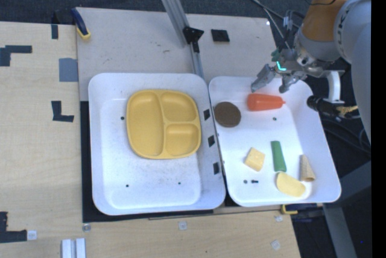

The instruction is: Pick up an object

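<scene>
My gripper (275, 82) hangs over the far end of the right bin (319, 148), its two fingers spread open just above and behind an orange carrot (265, 102). Nothing sits between the fingers. Left of the carrot lies a brown round cookie (227, 114). Nearer the front of the same bin lie a yellow cheese cube (255, 160), a green stick (278, 156), a tan cone (307, 168) and a yellow banana-like piece (291, 185).
The left bin (108, 190) holds a yellow divided plate (163, 123). A slanted metal pole (175, 3) rises behind the bins. Cables and the arm's grey body crowd the far right.
</scene>
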